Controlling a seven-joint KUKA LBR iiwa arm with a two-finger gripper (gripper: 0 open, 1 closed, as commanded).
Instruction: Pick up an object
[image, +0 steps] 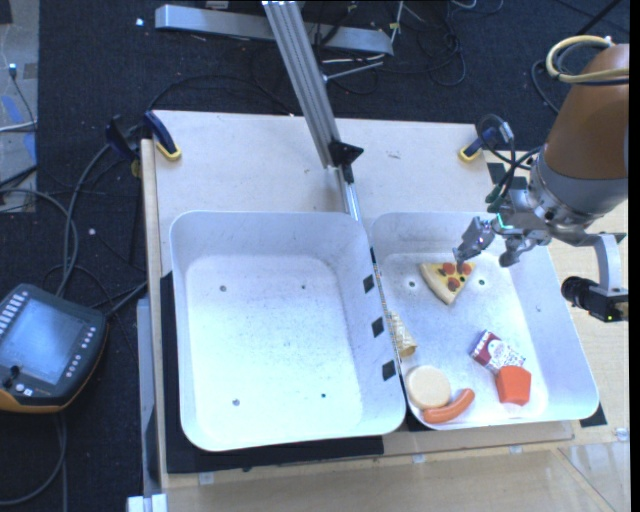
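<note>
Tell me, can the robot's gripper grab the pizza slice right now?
Probably yes. The gripper hangs just above and to the right of the pizza slice in the right bin. Nothing lies on the slice, and the other toys sit further down.

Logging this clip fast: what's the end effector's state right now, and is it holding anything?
End effector: fingers spread open, nothing between them, poised just above and right of the pizza slice in the right bin.

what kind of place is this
Probably a robotics lab set up for grasping trials: a robot arm reaches over two white bins on a bench, toy food such as a pizza slice lies in one, and a teach pendant sits among floor cables.
</note>
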